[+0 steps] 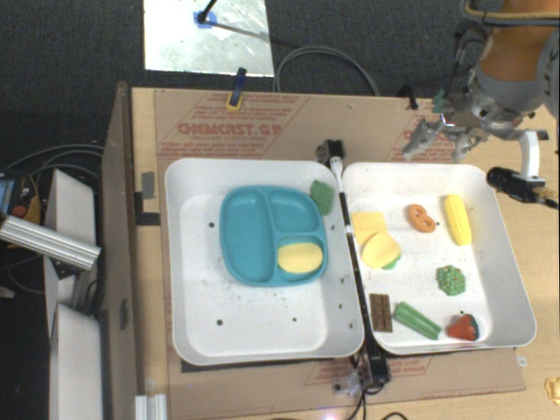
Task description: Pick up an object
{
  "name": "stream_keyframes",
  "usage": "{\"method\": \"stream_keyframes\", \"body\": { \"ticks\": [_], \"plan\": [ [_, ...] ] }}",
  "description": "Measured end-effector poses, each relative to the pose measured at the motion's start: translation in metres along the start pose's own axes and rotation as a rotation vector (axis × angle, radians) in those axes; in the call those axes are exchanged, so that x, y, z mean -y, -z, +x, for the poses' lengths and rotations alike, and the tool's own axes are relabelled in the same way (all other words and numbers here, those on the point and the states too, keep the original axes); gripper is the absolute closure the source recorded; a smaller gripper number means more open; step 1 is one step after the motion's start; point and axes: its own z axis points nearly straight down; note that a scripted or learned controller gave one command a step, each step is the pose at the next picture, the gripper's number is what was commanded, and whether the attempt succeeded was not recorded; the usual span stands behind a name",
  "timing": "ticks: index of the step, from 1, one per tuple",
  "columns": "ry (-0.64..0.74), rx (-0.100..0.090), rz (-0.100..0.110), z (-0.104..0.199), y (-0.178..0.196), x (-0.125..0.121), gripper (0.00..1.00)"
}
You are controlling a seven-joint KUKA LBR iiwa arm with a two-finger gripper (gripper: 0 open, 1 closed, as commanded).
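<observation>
Yellow corn (pixel 456 219) lies at the far right of the right bin (pixel 510 274), a pretzel (pixel 421 218) just left of it. The gripper (pixel 442 141) hovers beyond the bin's far rim, fingers spread, holding nothing.

The bench (pixel 262 121) was topped with printed brown cardboard. Two white bins lay on it side by side, the left bin (pixel 197 261) and the right bin (pixel 507 278) touching along their inner edges. A small yellow-and-blue thing (pixel 236 92), perhaps a clamp, sat at the far edge.
</observation>
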Motion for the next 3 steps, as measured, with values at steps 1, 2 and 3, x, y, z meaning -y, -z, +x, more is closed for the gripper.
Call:
{"method": "stream_keyframes", "body": {
  "ticks": [1, 2, 3],
  "plan": [
    [-0.006, -0.002, 0.006, -0.075, -0.182, 0.012, 0.00],
    [0.001, 0.001, -0.005, -0.071, -0.163, 0.008, 1.00],
    [0.001, 0.001, -0.004, -0.071, -0.164, 0.008, 0.00]
  ]
}}
